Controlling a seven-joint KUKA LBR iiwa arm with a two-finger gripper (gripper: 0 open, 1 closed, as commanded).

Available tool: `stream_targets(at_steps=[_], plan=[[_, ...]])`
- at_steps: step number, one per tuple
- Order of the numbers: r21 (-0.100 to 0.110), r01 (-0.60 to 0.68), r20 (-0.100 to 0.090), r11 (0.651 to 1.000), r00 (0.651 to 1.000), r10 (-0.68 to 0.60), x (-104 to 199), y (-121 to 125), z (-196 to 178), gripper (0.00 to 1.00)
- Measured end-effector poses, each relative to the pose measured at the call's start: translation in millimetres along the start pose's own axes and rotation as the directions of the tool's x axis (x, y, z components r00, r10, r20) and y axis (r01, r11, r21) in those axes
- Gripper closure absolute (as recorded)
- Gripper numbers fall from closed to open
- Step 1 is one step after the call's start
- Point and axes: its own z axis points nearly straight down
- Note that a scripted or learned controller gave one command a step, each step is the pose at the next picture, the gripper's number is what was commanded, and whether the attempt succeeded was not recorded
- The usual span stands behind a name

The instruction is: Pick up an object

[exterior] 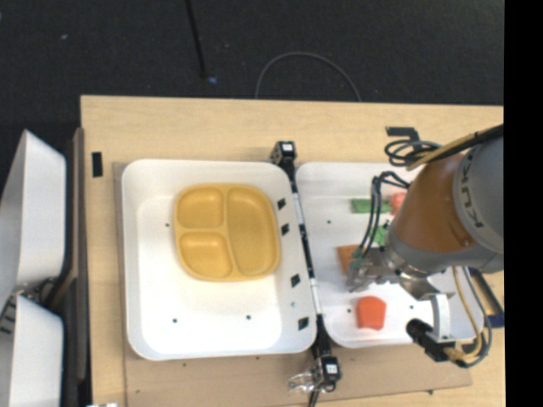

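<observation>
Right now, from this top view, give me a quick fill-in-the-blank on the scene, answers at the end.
1. The yellow plate lies in the ____ bin of the view.
2. The plate has ____ compartments.
3. The orange block lies in the ____ bin of the view.
4. The arm hangs over the ____ bin of the view.

Answers: left; three; right; right

Your arm comes in from the right side of the camera view, and its orange band with the grey body above it leans down and to the left. The gripper sits low at the end of the wrist, with dark cables running along the wrist.
</observation>
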Motion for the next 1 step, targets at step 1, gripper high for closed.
stream_targets(at_steps=[1], plan=[[-0.004,0.014,0.001,1.000,1.000,-0.014,1.3,2.8,-63.6,1.00]])
